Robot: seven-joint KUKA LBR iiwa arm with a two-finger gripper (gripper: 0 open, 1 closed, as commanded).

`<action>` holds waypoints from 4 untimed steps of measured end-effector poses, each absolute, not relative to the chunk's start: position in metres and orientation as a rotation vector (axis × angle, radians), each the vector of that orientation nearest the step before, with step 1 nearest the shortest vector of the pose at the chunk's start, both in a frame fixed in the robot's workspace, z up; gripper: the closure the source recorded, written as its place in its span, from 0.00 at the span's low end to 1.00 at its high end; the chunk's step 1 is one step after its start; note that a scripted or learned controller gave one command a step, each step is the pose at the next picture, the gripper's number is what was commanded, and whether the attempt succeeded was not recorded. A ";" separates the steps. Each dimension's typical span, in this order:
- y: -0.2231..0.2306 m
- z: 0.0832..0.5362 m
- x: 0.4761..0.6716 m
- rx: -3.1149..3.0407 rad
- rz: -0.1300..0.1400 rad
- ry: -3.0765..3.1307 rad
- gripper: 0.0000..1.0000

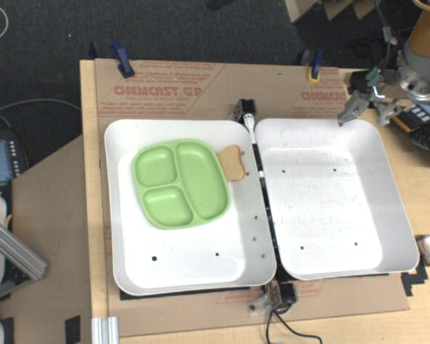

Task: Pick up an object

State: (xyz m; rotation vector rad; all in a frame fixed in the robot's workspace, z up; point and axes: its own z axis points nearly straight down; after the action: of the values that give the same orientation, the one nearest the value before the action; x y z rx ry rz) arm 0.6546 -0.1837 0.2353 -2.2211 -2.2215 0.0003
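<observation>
Your target, the small tan slab shaped like a slice of toast (232, 163), lies in the left white bin (129, 264), its long axis running roughly up and down the view and leaning a little, its left edge touching the rim of the pale green plastic plate with three compartments (180, 183). The right white bin (330, 199) sits just beside. You'll find the pincer (357, 106) above that bin's far right corner, partly cut off; whether it's wide or narrow you cannot tell. Both bins rest on a brown cardboard sheet (172, 84) over the wooden worktop (416, 192).
</observation>
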 end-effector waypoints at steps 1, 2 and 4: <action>-0.140 0.399 0.603 -2.228 -0.019 -2.239 0.00; -0.154 0.508 0.537 -2.235 -0.013 -2.229 0.00; -0.024 0.536 0.479 -2.208 -0.002 -2.232 0.00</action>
State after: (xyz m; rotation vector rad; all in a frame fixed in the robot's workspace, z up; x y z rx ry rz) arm 0.4790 -0.0244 0.5358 -2.2078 -2.2324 -0.0016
